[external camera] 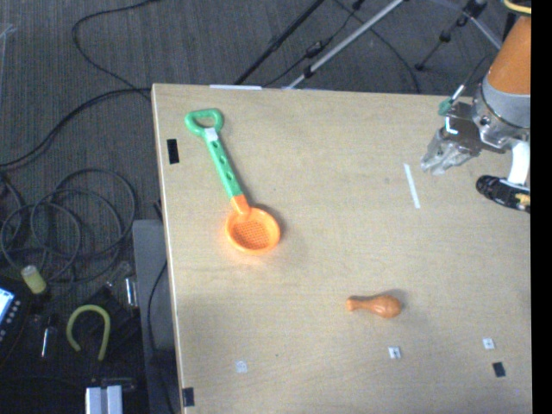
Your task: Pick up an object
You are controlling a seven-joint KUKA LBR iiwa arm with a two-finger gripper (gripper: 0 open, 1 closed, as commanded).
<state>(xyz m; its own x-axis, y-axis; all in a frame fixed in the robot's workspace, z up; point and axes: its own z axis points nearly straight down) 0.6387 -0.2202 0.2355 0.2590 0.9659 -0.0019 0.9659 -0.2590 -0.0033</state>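
The grey arm with the orange band enters at upper right; its two-finger gripper (442, 158) hangs above the tan bench surface (328, 145), and nothing is visible between its tips.

An orange plastic strainer spoon with a green perforated handle (235, 190) lies at upper left. Its long axis runs diagonally: handle loop toward the far left corner, orange bowl toward the near centre.

A small orange gourd-shaped toy (377, 304) lies near the front, neck pointing left. A thin white stick (412, 185) lies just beside the gripper.
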